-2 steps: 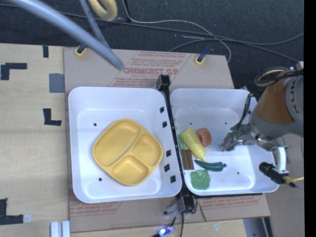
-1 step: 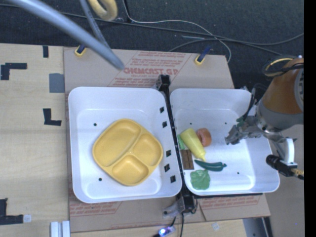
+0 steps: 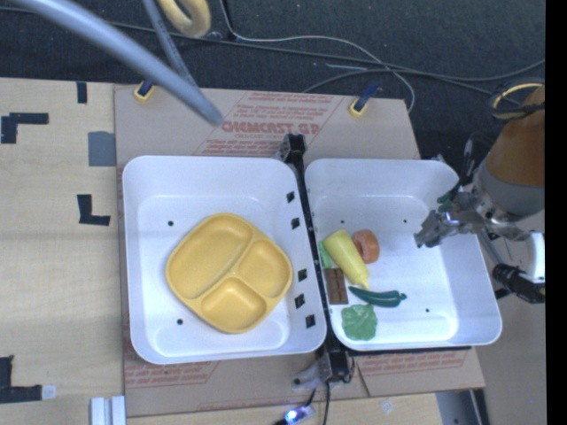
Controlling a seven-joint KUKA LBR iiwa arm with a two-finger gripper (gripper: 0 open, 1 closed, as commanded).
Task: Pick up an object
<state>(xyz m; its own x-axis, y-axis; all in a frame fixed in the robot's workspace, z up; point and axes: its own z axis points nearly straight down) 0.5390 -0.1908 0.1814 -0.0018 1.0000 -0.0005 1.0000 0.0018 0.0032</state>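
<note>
The right bin (image 3: 443,184) holds several toy foods near its left wall: a yellow corn-like piece (image 3: 345,256), an orange-red round piece (image 3: 366,244), a brown block (image 3: 336,285), a dark green pepper (image 3: 379,297) and a light green leafy piece (image 3: 359,322). My gripper (image 3: 434,229) hangs over the right side of that bin, well right of the foods, with nothing seen between its fingers. The arm with its orange band (image 3: 518,153) comes in from the right edge.
The left bin (image 3: 142,237) holds a yellow divided plate (image 3: 229,272). A black divider with clips (image 3: 301,237) runs between the bins. Cables and a grey pole (image 3: 115,38) cross the dark area at the back.
</note>
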